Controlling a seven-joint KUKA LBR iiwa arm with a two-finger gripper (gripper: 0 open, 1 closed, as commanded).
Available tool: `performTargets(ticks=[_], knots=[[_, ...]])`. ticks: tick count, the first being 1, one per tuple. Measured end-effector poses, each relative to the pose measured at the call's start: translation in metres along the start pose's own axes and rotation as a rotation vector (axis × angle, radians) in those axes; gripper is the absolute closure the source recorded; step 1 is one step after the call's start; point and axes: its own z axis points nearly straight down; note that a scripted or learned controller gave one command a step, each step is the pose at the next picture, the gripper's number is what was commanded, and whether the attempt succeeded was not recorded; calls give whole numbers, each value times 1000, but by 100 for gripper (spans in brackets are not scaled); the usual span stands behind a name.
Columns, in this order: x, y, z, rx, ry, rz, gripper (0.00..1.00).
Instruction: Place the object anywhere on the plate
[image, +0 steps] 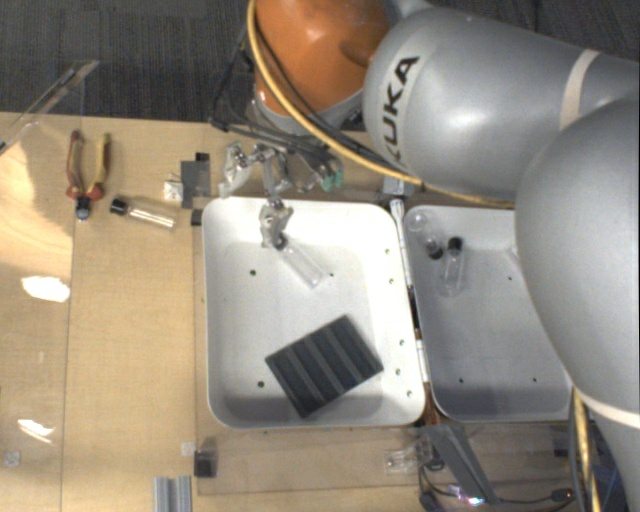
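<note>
A black ribbed plate (322, 365) lies flat in the lower middle of the left bin (230, 330). My gripper (273, 232) hangs over the upper part of that bin, its fingers pointing down. A clear vial (304, 266) with a dark capped end sticks out from between the fingertips and slants down to the right. The gripper is shut on the vial's capped end. The vial sits above and slightly left of the plate, apart from it.
The right bin (500, 390) holds two clear vials (450, 268) near its upper left corner. On the bench to the left lie red-handled pliers (86, 170), another vial (145, 211) and a small black block (196, 178). The arm's large body covers the upper right.
</note>
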Motion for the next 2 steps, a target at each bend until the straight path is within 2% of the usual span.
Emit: performTargets(ticks=[1,2], knots=[[-2,1,-14,-1,-11,2,100],[0,0,-3,0,-1,-538,100]])
